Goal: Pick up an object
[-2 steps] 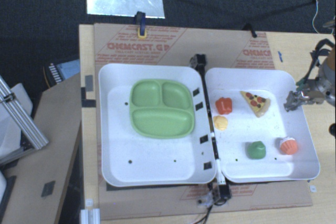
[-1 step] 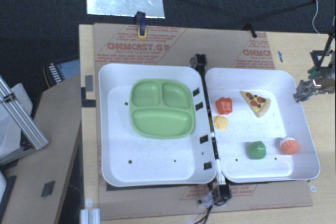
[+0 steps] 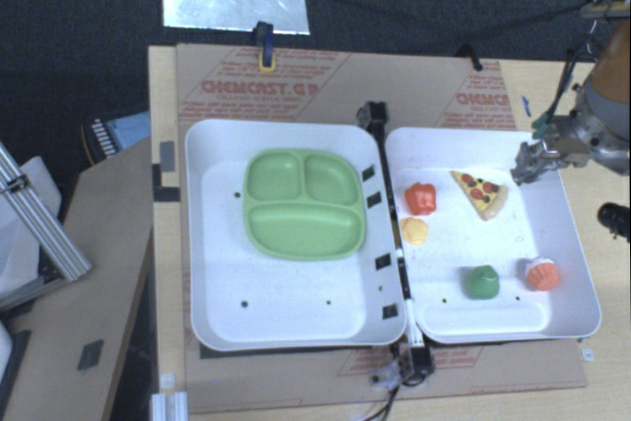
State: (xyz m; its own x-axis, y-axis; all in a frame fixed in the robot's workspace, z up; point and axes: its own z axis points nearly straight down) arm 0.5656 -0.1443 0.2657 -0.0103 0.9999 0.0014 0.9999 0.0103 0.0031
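Gripper (image 3: 525, 165) hangs over the right bin's (image 3: 572, 242) far right edge; whether its fingers are parted cannot be told. Just left of it lies the pizza slice (image 3: 481, 192), near the far edge, with bare floor beside it.

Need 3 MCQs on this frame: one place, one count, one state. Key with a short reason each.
1. Where does the green divided plate lie?
A. left bin
B. right bin
C. on the bench

2. How many small items lie in the right bin?
A. three
B. five
C. seven

3. How does the gripper stand?
A. holding the pizza slice
B. at the right bin's far right edge, holding nothing visible
C. over the plate

Key: 1 A, it fills the left bin. 2 B, pizza slice, red piece, yellow piece, green piece, cupcake. 3 B, the slice lies apart from it.
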